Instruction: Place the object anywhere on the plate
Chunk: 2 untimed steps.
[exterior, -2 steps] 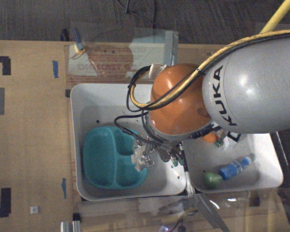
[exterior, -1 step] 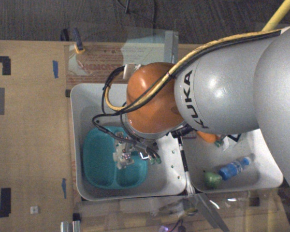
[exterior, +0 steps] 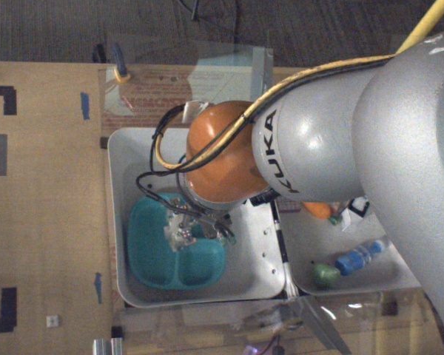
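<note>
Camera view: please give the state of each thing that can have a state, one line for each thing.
Teal plate: lies flat in the left bin, divided into compartments, partly covered by the hand.
Hand: directly over the plate; whether it holds something cannot be told.
Blue bottle: lies on its side in the right bin.
Green object: rests on the right bin's floor, beside the bottle.
Orange object: in the right bin, partly hidden by the arm.

I stood in a robotics lab. My grey arm [exterior: 340, 132] carried the KUKA name and trailing cables [exterior: 170, 135]. The wooden tabletop [exterior: 44, 198] bore black marker squares [exterior: 1, 100] and blue tape [exterior: 84, 106], with two white bins [exterior: 118, 198] set side by side, and grey carpet [exterior: 74, 13] lay beyond.
</note>
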{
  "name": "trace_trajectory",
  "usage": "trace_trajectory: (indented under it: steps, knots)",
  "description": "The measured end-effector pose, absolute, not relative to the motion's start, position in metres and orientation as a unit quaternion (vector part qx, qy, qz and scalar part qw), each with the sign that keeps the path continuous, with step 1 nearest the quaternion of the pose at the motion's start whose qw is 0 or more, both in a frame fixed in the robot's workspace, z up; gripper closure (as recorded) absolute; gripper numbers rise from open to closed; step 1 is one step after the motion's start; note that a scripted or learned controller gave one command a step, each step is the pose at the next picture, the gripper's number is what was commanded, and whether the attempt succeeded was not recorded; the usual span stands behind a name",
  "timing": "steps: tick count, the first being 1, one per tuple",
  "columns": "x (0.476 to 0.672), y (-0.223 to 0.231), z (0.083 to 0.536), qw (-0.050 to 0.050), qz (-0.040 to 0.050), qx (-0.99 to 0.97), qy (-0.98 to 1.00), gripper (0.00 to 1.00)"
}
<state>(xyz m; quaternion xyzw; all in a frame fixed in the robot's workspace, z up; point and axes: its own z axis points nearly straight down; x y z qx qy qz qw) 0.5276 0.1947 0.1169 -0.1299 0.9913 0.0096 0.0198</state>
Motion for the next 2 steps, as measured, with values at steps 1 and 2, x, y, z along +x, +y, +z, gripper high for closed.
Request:
trace_trajectory:
  steps: [1, 2]
  knots:
    - [0.505, 0.145, 0.11, 0.039, 0.0137, -0.157, 0.987, 1.0]
    - [0.509, 0.048, 0.185, 0.003, 0.0005, -0.062, 0.998, 1.0]
